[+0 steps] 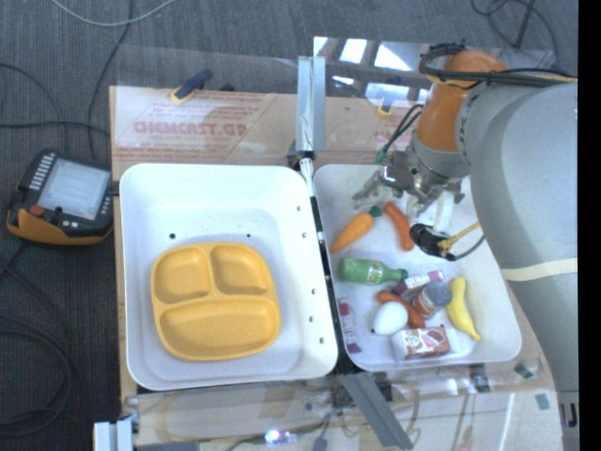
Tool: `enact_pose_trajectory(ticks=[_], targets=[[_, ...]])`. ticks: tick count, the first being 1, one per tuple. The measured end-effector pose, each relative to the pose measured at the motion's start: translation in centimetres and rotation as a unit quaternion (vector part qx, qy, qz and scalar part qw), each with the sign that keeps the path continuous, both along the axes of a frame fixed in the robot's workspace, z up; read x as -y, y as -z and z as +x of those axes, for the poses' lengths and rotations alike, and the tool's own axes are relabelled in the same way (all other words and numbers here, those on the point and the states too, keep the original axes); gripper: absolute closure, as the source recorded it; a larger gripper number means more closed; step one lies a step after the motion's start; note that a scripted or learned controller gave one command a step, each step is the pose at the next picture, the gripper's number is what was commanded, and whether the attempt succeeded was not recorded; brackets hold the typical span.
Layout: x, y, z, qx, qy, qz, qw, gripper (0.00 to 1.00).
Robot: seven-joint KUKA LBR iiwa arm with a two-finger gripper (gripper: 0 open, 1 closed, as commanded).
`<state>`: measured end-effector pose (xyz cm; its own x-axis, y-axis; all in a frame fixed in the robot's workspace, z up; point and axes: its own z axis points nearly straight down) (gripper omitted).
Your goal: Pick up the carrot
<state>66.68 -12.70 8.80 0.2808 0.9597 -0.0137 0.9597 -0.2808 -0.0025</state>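
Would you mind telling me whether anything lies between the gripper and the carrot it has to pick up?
Nothing visible does. The gripper hangs over the right bin, and the carrot lies in the open to its left. A second, darker carrot lies right beside it.

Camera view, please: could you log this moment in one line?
hand above right bin | carrot lying in bin, not held | tray in left bin

— What sits in the left bin (pixel 141 195)?

— A divided plate (pixel 216 301), toward its near side.

— And the right bin (pixel 507 341)?

— Two carrots (pixel 352 232) at the far end, side by side, the hand (pixel 413 188) just above them. A bottle (pixel 371 272) lies nearer, then an egg (pixel 389 319) and a carton (pixel 421 343), with a banana (pixel 461 308) to their right.

— Off the table?

— A handheld controller (pixel 61 197), left of the bins.
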Motion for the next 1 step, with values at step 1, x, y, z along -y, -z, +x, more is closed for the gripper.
enact_pose_trajectory(ticks=[1], targets=[[-0.14, -1.07, 0.18, 0.003, -0.001, -0.0006, 1.0, 1.0]])
